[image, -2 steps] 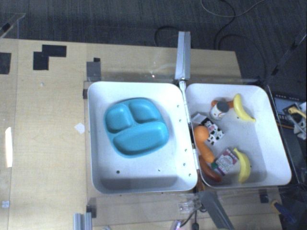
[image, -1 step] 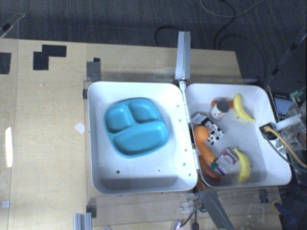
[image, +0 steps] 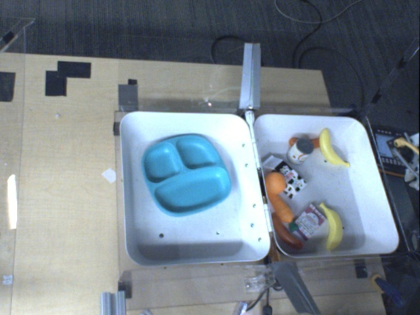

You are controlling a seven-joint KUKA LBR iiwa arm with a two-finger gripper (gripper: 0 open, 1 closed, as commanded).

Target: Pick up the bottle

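Note:
In the right bin [image: 367, 176], a small bottle [image: 307, 222] with a pink, green and white label lies on its side near the front. It is wedged between a banana [image: 333, 227] on its right and an orange carrot-like piece [image: 282, 210] on its left. A dark red item [image: 290, 236] lies just in front of it.
The right bin also holds a second banana [image: 330, 148], a small white and brown container [image: 300, 149], a black-and-white spotted block [image: 293, 179] and an orange ball [image: 275, 184]. A blue divided plate [image: 187, 174] lies in the left bin [image: 131, 176]. A metal post [image: 251, 77] stands behind the bins.

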